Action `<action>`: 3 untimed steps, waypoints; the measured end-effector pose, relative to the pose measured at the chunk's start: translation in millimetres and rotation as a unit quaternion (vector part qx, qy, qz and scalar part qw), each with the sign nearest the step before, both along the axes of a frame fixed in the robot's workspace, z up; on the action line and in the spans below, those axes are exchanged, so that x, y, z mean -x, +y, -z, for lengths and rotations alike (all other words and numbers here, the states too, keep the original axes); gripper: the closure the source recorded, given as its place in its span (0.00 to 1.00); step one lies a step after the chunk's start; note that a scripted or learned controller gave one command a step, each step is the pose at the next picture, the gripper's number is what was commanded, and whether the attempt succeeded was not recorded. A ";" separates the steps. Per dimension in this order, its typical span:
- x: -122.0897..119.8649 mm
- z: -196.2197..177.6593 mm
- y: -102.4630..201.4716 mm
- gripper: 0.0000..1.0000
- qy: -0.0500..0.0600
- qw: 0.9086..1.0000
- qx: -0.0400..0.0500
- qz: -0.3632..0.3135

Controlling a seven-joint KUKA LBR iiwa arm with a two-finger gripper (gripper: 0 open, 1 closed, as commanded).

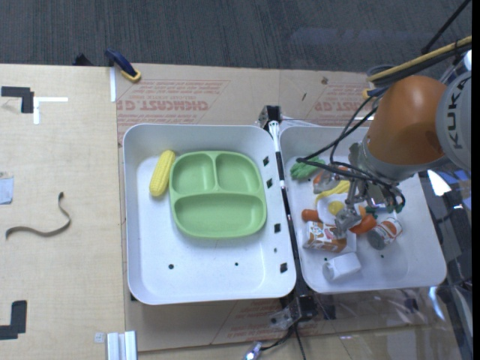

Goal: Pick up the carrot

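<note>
Dark carpet lay behind a bench of pale wood and printed cardboard (pixel 172 100) on which two shallow white bins sat side by side. Well to the pincer's left, the left bin (pixel 206 276) held a green divided plate (pixel 218 193) with a yellow corn cob (pixel 161 172) touching its left rim. The right bin (pixel 409 272) held a crowd of small things around the pincer (pixel 348 217): a green leafy piece (pixel 303 169) up and to its left, a yellow item (pixel 332 189) just above it, a printed packet (pixel 322 236) just below and left, a white block (pixel 342 265) further below, and a small can (pixel 384 231) to its right. The grey arm (pixel 405 122), with its orange band, reached in over this bin. Whether the pincer was wide or narrow could not be told amid the clutter and cables. The carrot (pixel 365 223) lay in the right bin, just to the right of the pincer and close against it, partly hidden by it.
</note>
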State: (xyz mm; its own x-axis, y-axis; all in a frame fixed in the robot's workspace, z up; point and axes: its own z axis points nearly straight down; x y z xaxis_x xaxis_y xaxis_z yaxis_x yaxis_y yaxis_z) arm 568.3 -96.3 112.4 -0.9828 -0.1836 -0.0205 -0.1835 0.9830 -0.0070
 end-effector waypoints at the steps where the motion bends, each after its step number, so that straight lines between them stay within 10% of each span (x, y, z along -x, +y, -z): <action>1: -25.9 18.3 -55.0 0.00 0.007 0.999 -0.002 0.047; 2: -0.4 19.1 -21.6 0.00 0.008 0.989 -0.003 0.148; 3: 28.6 20.3 -5.3 0.00 0.008 0.942 -0.005 0.336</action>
